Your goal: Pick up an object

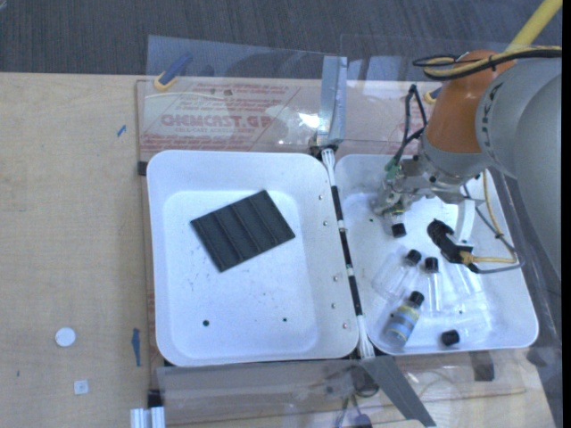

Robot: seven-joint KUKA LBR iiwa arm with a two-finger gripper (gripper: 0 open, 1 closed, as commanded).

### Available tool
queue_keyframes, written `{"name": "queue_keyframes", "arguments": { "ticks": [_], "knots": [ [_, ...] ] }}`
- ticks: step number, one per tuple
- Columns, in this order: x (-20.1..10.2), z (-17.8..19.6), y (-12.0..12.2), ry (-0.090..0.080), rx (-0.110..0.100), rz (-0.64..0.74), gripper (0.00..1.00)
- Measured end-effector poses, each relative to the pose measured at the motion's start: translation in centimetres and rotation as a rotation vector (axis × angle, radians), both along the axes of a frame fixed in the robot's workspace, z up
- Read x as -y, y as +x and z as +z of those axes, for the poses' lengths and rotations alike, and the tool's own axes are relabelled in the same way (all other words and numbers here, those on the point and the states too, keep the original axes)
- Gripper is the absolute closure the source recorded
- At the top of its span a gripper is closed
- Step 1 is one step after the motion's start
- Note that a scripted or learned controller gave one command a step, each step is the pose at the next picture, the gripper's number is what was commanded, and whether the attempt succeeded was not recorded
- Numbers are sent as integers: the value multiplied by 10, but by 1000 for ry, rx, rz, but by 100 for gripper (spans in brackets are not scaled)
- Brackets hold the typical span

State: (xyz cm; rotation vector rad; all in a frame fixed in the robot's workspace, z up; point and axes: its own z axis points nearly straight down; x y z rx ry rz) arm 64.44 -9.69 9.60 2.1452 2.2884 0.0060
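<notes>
Reaching arm (500, 123): my grey arm, with its orange band above the wrist, entered over the far right corner of the right bin (513, 330) and slanted down toward that bin's far left part.
Gripper (390, 205): I was low over the right bin's floor, in its far left quarter, near its left wall.
Grip state: I could not tell whether I was spread or closed. My tip was small and blurred against the white floor, and nothing could be seen held in it.
Small black piece (398, 230): this lay on the right bin's floor just beside my tip, on its near side. I could not tell whether I touched it.
Clear vials (434, 283): two lay side by side near the middle of the right bin, their black caps pointing toward its far wall.
Blue-labelled bottle (403, 317): this lay tilted in the right bin's near left part, close to its left wall.
Loose black cap (450, 337): this sat by the right bin's near wall, to the right of the bottle.
Yellow cable (495, 259): this ran from my wrist across the right bin's right half.
Left bin (161, 239): this stood touching the right bin's left side.
Black ribbed slab (243, 230): this lay flat and turned askew in the left bin, well apart from the right bin's contents.
Bench (62, 194): its tan surface extended beyond the left bin, away from the right bin.
</notes>
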Motion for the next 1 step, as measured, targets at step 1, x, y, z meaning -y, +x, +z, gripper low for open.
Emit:
{"name": "queue_keyframes", "arguments": {
  "ticks": [1],
  "knots": [
    [-48,86,23,-1,-10,16,100]
  ]
}}
